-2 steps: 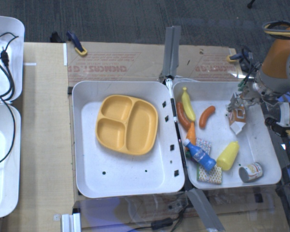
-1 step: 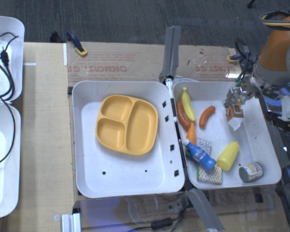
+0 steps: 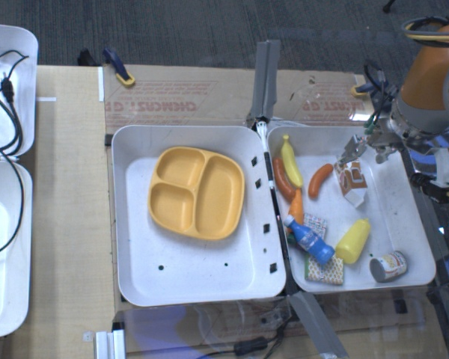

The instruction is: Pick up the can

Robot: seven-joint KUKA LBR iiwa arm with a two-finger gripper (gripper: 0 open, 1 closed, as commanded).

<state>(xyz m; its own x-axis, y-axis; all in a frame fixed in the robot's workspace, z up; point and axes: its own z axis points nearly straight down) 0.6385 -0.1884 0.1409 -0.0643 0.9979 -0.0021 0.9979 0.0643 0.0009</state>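
The can is a small silver tin with a pale label. It lies on its side in the front right corner of the right bin. My gripper hangs over the back of that bin, above a brown and white packet. It is well away from the can, and nothing shows in its grasp. The grey arm with its orange band comes in from the upper right.
The right bin also holds a banana, two sausages, a carrot, a blue bottle, a yellow lemon-shaped bottle close to the can, and a sponge. A yellow divided plate sits in the left bin.
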